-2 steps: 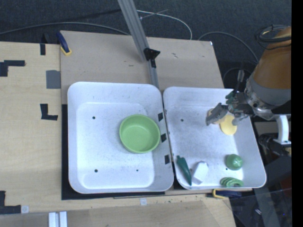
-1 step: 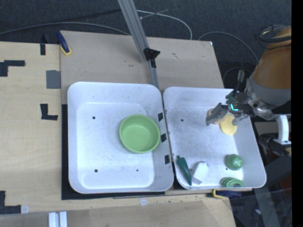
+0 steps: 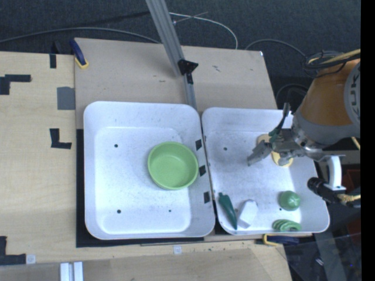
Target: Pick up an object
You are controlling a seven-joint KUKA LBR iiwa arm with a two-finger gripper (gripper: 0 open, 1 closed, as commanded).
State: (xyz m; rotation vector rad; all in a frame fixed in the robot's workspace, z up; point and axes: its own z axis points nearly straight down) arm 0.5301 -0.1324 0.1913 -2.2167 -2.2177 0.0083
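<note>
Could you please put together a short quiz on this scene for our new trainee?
1. True or false: the bowl lies in the right bin.
2. Which lies nearest the right bin's front edge?
A. the bowl
B. the dark green tool
C. the hand
3. Fill in: the green ball lies in the ____ bin.

Key:
1. False; it lies in the left bin.
2. B.
3. Right; the ball sits near that bin's front right corner, above a flat green piece.
</note>
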